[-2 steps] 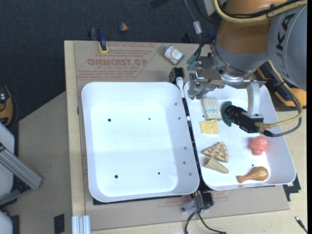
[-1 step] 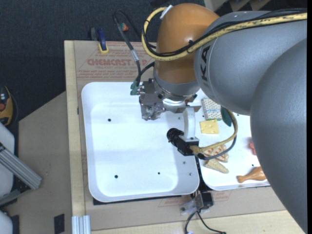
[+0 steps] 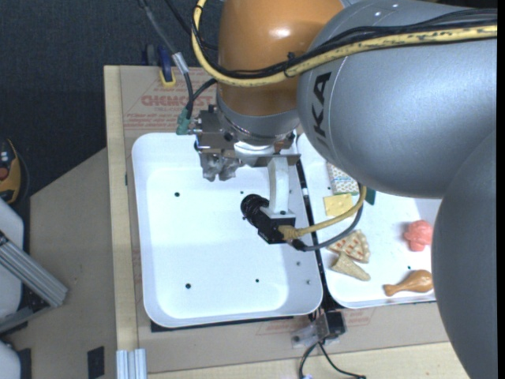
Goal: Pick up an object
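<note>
Gripper [image 3: 217,164] hangs over the far edge of the left bin [image 3: 158,290]; whether its jaws are apart or together cannot be told. Red lettering on the board [image 3: 118,212] behind it partly reads "CHEM". Large letters "KA" show on the grey arm [image 3: 410,93]. In the right bin [image 3: 379,297] lie a pizza slice [image 3: 353,247], a cheese wedge [image 3: 338,204], a drumstick [image 3: 409,283] and a pink piece [image 3: 418,234].

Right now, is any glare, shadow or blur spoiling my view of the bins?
Camera view: bright glare on the orange band; the arm casts a soft shadow across the left bin; the grey arm is large and slightly soft; the toy food in the right bin is sharp.
</note>
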Robot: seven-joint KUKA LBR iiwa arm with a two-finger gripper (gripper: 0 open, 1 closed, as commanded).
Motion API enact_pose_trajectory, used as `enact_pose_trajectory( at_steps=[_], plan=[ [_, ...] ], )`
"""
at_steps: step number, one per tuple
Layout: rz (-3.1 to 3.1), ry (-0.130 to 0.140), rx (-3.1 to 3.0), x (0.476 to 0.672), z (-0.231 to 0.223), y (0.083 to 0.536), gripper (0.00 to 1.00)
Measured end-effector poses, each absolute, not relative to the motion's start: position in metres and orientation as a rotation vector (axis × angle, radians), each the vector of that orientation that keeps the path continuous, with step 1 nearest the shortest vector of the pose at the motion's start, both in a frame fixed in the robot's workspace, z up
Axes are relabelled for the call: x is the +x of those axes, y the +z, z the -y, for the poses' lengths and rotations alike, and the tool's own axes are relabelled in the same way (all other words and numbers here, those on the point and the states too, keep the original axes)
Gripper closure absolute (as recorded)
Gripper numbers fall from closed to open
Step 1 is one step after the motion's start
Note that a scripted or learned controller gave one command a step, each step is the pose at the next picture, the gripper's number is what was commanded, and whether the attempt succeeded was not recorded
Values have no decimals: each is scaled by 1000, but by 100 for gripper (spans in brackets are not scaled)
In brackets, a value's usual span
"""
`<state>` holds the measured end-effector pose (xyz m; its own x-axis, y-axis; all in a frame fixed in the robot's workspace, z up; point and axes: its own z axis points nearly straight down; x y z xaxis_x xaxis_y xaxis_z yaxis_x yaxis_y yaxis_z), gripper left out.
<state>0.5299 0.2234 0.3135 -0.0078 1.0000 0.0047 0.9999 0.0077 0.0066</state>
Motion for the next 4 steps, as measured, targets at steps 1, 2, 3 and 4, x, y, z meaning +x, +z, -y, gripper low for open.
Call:
enact_pose_trajectory(
  at_steps=[1,2,3,4],
  plan=[
    [-2219,30,2214,519,-224,540,100],
    [-2224,5,2216,519,-226,540,100],
    [-2226,8,2212,519,-227,551,100],
    [-2226,12,2210,520,-227,561,100]
  ],
)
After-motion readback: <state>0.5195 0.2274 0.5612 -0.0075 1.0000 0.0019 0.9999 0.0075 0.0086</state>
